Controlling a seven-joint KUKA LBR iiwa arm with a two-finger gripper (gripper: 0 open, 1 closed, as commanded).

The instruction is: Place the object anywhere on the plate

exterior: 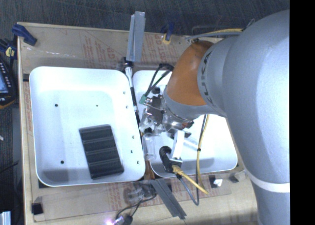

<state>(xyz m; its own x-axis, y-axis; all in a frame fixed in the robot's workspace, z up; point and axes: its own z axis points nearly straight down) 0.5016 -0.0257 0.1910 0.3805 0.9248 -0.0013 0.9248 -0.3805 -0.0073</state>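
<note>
A dark ribbed rectangular plate (101, 150) lies flat in the left white bin (44, 120), towards its front right. My gripper (150, 128) hangs low over the left side of the right white bin (224, 157), close to the wall between the two bins. The wrist and its cabling cover the gripper's tip from above. The arm's orange band (189, 79) and grey body hide most of the right bin's floor, and I cannot make out any loose object under it.
The bins sit on a wooden bench (74, 47). A grey metal bar (136, 32) stands at the back between the bins, and blue clamps (23, 34) grip the bench's back edge. A yellow cable (189, 179) trails over the right bin's front rim.
</note>
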